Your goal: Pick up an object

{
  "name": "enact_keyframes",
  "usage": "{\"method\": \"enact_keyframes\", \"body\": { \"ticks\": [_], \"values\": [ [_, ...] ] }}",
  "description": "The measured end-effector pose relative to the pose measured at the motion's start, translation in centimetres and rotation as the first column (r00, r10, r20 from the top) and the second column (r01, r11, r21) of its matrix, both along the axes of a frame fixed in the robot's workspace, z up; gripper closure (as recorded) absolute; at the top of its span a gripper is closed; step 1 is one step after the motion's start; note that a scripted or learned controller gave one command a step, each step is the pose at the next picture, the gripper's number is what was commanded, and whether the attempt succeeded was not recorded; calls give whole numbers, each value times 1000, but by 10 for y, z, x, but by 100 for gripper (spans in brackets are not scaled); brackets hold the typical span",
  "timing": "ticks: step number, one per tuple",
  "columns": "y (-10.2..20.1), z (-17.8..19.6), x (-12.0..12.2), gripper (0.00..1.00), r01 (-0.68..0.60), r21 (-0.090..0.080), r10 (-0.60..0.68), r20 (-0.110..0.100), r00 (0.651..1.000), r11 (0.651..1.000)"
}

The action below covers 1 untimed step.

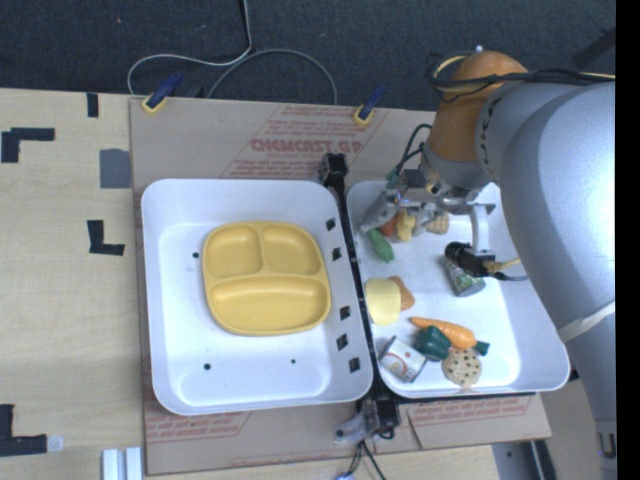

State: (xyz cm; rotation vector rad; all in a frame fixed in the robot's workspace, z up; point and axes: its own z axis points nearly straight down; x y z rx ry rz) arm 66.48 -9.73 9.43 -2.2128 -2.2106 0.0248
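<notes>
Nearest, in the right bin (pixel 535 363), lie a cookie (pixel 461 368) and a carrot (pixel 447 330): small toy food, likely light, stiff and slick, best pinched across the narrow middle. Farther back, the gripper (pixel 405 213) hangs over small pieces; its grip state I cannot tell.

1. One camera hangs above the counter (pixel 60 268) and looks down at a slant, so the far edge sits at the top and dark floor shows beyond it.
2. It stands far enough back to take in both white bins whole: the left bin (pixel 165 298) and the right bin (pixel 520 353), side by side near the middle.
3. The arm (pixel 560 168) comes in from the right, nearer the lens, and looms large over the right bin's far corner.
</notes>
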Motion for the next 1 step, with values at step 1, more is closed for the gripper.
{"method": "enact_keyframes", "body": {
  "ticks": [1],
  "values": [
    [70, 96, -32, 100, -8, 4, 8, 28, 1000, 1000]
  ]
}}
